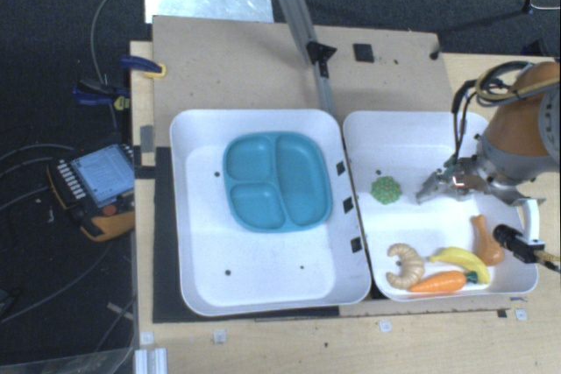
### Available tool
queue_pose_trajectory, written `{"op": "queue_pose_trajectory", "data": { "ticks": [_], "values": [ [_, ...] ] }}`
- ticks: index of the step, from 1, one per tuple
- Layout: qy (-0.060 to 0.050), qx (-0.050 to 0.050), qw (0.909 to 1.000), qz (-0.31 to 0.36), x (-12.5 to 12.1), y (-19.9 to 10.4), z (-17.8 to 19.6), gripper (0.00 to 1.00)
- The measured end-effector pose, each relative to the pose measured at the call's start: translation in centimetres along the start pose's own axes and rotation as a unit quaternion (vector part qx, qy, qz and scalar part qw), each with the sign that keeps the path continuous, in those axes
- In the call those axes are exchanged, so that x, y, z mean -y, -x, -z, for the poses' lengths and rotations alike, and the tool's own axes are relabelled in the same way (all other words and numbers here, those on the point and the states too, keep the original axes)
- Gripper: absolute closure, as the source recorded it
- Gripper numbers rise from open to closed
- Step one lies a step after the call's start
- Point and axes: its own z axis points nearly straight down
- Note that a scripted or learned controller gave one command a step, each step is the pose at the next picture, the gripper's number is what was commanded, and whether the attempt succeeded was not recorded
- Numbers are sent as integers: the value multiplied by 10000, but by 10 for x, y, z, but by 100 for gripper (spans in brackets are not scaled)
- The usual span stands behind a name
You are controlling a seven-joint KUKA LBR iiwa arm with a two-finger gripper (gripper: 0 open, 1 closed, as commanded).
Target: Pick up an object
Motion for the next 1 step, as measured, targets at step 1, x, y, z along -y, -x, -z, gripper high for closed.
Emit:
{"op": "queue_pose_trajectory", "data": {
  "ticks": [1],
  "values": [
    [37,11,10000,1,-2,0,15,100]
  ]
}}
